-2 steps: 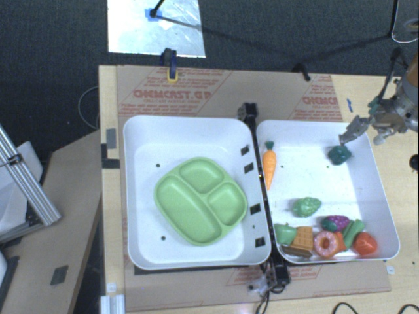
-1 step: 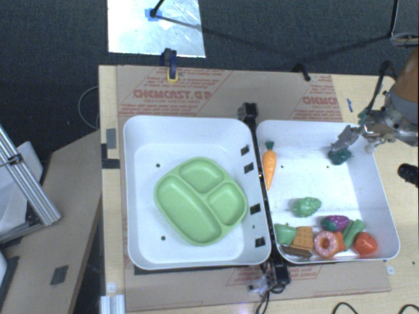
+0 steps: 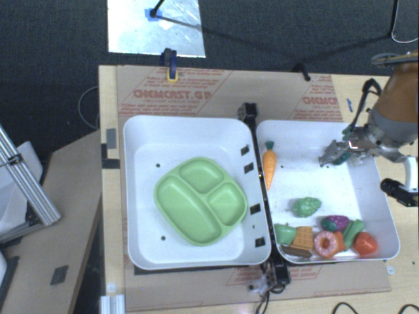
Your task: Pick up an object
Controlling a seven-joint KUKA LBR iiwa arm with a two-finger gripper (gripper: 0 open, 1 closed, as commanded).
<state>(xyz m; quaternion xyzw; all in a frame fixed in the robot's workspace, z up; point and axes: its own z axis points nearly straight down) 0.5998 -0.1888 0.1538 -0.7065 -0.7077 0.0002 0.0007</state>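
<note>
My gripper [image 3: 334, 154] hangs over the far right part of the right bin [image 3: 327, 133], its fingers pointing left, with nothing visible between them. A toy carrot [image 3: 268, 163] lies by the bin's left wall. A green broccoli piece [image 3: 306, 207] sits mid-bin. Along the near edge lie a green pepper [image 3: 284, 231], a waffle [image 3: 302, 240], a pink donut [image 3: 325, 243], purple grapes [image 3: 335, 222], a green vegetable [image 3: 353, 230] and a red tomato [image 3: 365, 243]. All of these lie apart from the gripper.
The left bin [image 3: 190, 133] holds a green divided plate [image 3: 200, 200]. A black divider with clips [image 3: 256, 175] separates the bins. The arm's grey body [image 3: 396, 120] overhangs the right bin's far right edge. A blue clamp [image 3: 170, 64] stands at the bench's back.
</note>
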